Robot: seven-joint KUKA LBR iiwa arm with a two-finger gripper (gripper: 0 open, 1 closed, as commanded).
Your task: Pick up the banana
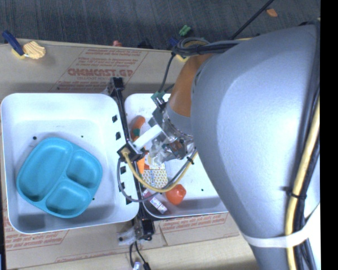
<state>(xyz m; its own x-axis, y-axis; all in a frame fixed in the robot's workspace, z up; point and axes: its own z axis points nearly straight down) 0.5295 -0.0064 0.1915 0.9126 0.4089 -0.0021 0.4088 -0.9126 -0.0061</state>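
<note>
From my feed, the one thing I can read is red print on the cardboard [96,66] lying under the bins on the desk: it looks like "CHEMCAST GP", upside-on above the left bin. More red print runs along the cardboard's front edge, too small to make out. A patterned packet [155,177] in the right bin carries markings I cannot read.

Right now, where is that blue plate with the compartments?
The blue plate lies in the left bin, toward its lower left, apart from the gripper over the right bin.
</note>
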